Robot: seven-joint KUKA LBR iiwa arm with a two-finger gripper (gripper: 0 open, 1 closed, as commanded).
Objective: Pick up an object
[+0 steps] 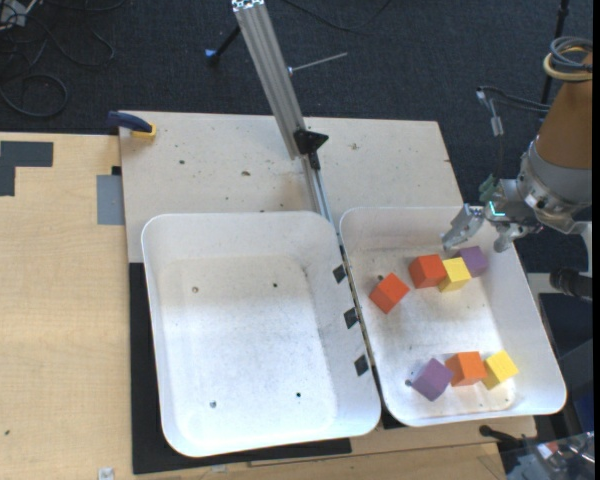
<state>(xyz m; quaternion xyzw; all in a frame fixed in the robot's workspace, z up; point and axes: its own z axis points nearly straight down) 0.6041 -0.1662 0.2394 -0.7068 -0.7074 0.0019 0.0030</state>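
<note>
Poised above the far corner of the right bin point(540, 338): the gripper point(482, 230), fingers spread and empty, just beyond a tight trio of blocks. Nearest below it, a purple cube point(473, 260) touching a yellow cube point(454, 274), itself pressed against an orange-red block point(427, 270). Off alone toward the bin's left wall, an orange cube point(388, 293), probably the cleaner target, with room on both sides for fingers. Near the front rim, a second cluster: purple block point(431, 378), orange block point(467, 367), yellow block point(500, 368). Best approached straight down, fingers straddling one cube only. Alongside, the left bin point(180, 268), speckled. Underneath, a pale scuffed board; beyond, dark carpet, loose cables and a slanting aluminium post point(272, 68).
</note>
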